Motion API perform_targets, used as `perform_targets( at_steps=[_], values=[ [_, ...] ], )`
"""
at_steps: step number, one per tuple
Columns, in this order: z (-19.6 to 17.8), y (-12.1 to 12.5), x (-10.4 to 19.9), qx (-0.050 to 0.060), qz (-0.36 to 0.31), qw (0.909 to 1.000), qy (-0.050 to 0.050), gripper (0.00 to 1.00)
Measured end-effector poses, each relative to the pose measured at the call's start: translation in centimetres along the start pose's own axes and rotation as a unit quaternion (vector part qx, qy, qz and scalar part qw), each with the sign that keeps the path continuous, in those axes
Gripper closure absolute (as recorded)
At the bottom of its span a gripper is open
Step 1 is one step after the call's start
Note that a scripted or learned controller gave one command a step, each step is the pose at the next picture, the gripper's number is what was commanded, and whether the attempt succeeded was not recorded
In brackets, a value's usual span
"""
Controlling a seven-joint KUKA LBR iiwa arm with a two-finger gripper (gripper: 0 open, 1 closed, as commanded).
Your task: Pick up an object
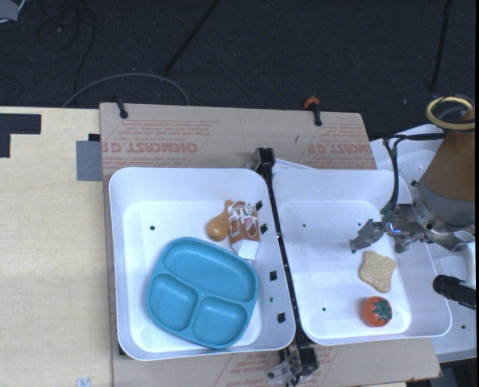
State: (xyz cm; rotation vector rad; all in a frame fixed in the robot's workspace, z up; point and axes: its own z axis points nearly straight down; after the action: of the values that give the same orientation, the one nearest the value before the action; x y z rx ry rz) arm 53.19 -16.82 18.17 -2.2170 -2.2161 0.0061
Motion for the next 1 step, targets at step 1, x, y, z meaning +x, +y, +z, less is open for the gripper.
perform_targets(
  at_steps=[1],
  values=[
    [6.35,-0.09,0.49,0.000,0.000,1.0000,0.000,0.00]
  ],
)
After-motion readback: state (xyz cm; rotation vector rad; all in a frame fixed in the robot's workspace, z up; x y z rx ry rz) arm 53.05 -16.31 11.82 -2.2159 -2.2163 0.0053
